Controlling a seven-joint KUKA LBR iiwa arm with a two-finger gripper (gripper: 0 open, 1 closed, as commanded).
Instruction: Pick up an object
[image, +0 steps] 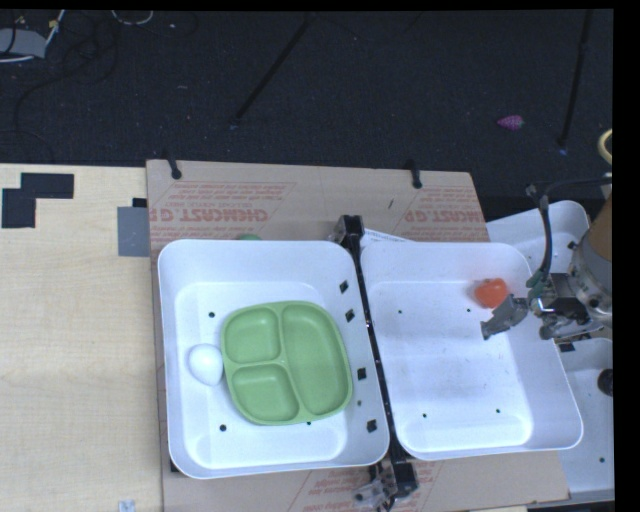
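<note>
One risk we see: our gripper (505, 320), whose finger state we cannot tell, hangs beside the orange ball (491, 293), which may roll off if nudged.

You have two bins side by side. In the left bin (190, 270) a tray (286, 362) lies in the middle, with a ball (206, 363) touching its left side. In the right bin (450, 400) a small thing (490, 293) sits near the far right corner. The gripper (505, 318) is just in front of it.
</note>
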